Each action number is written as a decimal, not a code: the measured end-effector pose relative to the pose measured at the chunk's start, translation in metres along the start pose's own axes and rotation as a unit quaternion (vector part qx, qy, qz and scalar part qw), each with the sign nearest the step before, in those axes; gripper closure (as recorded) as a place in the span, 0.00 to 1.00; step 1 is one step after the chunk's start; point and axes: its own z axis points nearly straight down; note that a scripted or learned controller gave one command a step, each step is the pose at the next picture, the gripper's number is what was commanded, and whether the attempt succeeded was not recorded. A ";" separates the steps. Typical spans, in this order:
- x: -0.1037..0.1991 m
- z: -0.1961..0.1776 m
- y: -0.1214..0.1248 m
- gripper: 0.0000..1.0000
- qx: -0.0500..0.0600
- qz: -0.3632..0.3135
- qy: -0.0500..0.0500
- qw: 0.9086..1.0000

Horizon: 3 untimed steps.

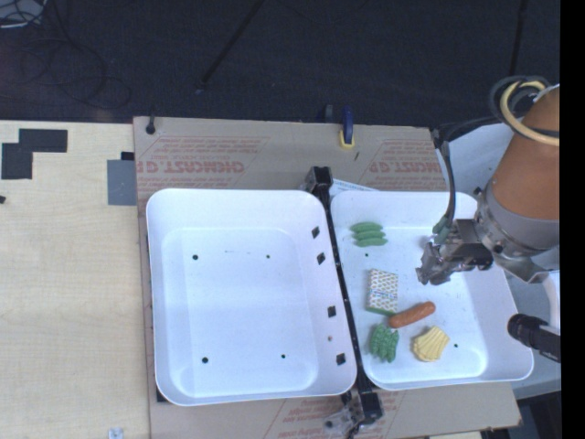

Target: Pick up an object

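- Nearest to the camera, at the lower edge of the right bin [498, 369], lie a yellow ridged piece [430, 344] and a green leafy piece [384, 342], close to each other but apart.
- Just above these two lies an orange sausage-shaped piece [412, 315], tilted, with its right end higher.
- Above the sausage, and just beside its left end, there is a small checkered packet [383, 291], white with yellow and blue marks.
- Further up in the same bin lies a green pea pod [368, 234], well apart from the other pieces.
- At the right side of this bin, the gripper [437, 265] hangs over the white floor, to the right of the packet and above the sausage.
- I cannot tell from this view how the gripper stands, and nothing is seen inside it.
- Behind the gripper, the grey arm with its orange band [539, 163] comes in from the right.
- Beside it, the left bin [174, 291] touches the right bin along a black clipped seam.
- Both bins rest on a brown cardboard sheet [238, 158] with red printing.
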 end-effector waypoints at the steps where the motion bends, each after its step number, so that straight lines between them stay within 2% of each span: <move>1: 0.069 -0.045 -0.004 1.00 -0.001 -0.001 -0.001 1.000; 2: 0.065 -0.052 -0.004 1.00 0.003 0.002 -0.002 1.000; 3: -0.038 -0.008 -0.007 1.00 0.004 0.009 -0.003 1.000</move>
